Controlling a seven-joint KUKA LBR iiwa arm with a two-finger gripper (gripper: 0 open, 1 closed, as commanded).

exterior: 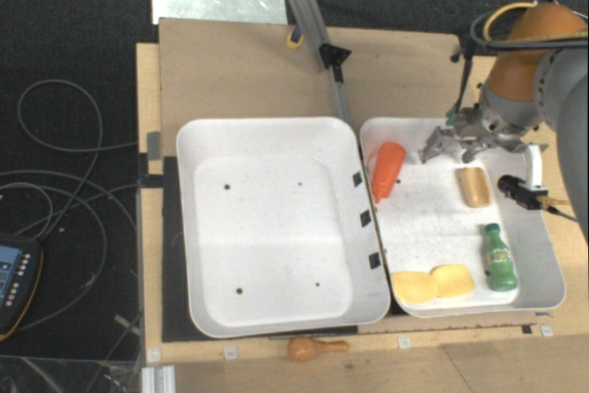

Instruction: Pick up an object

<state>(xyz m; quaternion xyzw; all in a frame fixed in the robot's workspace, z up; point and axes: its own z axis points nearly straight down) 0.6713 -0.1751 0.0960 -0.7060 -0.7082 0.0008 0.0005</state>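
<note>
Gripper (457, 145) above the far end of the right bin (552, 294), fingers spread apart and clamped on nothing; tan bread roll (475, 187) just beside it. Orange carrot (386, 168) by the left wall; green bottle (499, 258) and yellow pieces (433, 283) nearer the front.

The right bin (552, 290) holds a carrot (386, 168) (far left), bottle (498, 258) near right.
</note>
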